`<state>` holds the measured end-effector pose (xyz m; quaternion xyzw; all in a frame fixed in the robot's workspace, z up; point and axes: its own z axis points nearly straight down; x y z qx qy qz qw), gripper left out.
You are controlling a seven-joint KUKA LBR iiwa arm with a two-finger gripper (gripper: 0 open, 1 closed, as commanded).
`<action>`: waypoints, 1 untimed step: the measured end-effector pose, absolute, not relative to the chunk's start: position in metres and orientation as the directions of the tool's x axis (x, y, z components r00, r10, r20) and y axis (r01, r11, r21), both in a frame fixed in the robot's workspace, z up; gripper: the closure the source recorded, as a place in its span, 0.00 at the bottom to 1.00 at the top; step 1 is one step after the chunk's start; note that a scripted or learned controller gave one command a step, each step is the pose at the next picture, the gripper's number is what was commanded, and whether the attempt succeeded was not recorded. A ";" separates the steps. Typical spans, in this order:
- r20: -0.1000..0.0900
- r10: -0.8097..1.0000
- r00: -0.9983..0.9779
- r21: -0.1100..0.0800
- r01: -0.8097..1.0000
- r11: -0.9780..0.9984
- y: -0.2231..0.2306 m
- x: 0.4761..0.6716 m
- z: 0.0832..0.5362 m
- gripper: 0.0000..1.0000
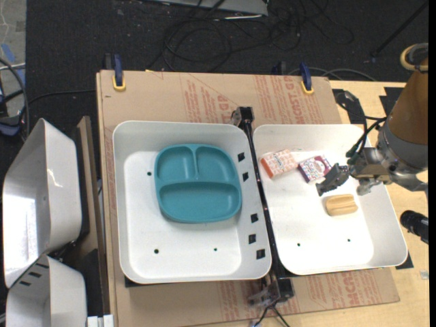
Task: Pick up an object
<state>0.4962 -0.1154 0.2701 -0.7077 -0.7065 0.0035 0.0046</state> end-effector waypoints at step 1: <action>0.000 1.000 -0.001 -0.001 1.000 0.001 -0.115 0.498 0.275 0.00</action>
